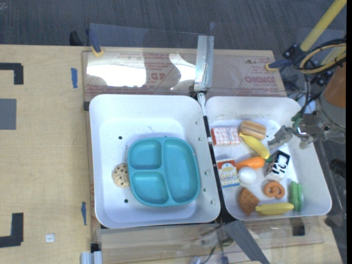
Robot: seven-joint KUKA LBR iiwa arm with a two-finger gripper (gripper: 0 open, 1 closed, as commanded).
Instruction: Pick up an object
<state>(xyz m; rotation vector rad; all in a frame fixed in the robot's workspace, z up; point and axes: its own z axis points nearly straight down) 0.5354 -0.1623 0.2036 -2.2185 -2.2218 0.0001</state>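
Reaching in from the right, the pincer (279, 138) hangs over the upper right part of the right bin (231, 108); we see its grey fingers slanting down and to the left, but we cannot tell whether they are apart or together, and we see nothing held between them.

Just beside its tip lies a yellow banana (254, 143), tilted, with a hot dog bun (253, 128) just above it; a black and white item (278, 164) sits directly below the pincer, close to it. Left of the banana we find a small red and white carton (225, 136); below that an orange carrot (252, 162) touching a white egg (248, 175), and a second small carton (227, 172) beside the egg. Nearer the front edge lie a brown glazed doughnut (273, 190), a brown wedge of bread (248, 200), a second yellow banana (274, 208) and a green vegetable (296, 194) against the right wall; these toys crowd one another closely, several touching.

In the left bin (104, 114) a teal divided plate (163, 171) rests, well apart from the pincer; a cookie (120, 175) lies at its left edge, touching it. Both bins sit on the wooden tabletop (38, 147); yellow and black cables (319, 51) loop behind the arm (335, 100) at the upper right.
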